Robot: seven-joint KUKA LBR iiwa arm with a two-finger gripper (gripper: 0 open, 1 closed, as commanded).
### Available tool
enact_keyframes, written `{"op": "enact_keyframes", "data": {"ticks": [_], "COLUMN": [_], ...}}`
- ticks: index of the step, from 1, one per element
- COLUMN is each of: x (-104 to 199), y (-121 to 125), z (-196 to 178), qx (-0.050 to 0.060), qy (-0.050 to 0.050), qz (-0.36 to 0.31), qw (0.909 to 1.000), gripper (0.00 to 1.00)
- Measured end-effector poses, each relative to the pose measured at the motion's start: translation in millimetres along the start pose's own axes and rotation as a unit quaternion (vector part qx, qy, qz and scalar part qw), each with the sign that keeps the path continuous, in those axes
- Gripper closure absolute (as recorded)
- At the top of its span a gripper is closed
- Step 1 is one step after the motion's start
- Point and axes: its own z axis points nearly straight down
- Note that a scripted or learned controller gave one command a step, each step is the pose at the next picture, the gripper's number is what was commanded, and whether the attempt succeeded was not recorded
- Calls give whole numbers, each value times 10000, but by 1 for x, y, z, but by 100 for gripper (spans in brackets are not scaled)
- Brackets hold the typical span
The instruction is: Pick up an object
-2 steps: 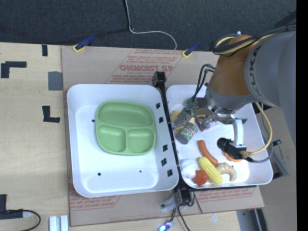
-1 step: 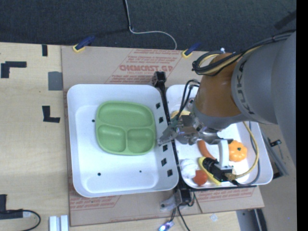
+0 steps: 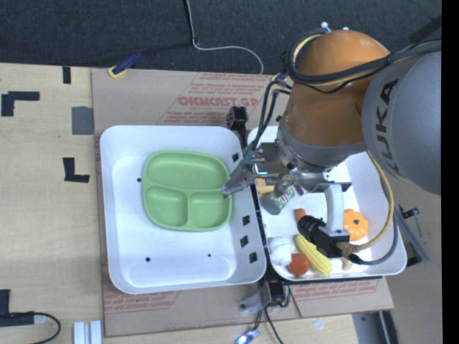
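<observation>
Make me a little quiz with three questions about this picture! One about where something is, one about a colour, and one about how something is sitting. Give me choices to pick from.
1. Where is the divided plate?
A. in the left bin
B. in the right bin
C. on the cardboard outside the bins

2. What colour is that plate?
A. red
B. green
C. blue

3. How does the corn sit?
A. standing on end
B. lying in the right bin
C. resting on the plate

Answers: 1 A, it sits inside the left bin. 2 B, it is light green all over. 3 B, it lies flat among the small toys in the right bin.
</observation>
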Motion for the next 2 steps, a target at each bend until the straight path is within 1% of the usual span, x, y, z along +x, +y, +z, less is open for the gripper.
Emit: {"op": "enact_keyframes", "data": {"ticks": [1,2], "x": [-4,58], "y": [0,2], "z": [-2,-129], "qx": [67,-14], "qy": [-27,0], "qz": [34,9], "qw": [10000,10000], "gripper": [100,100]}}
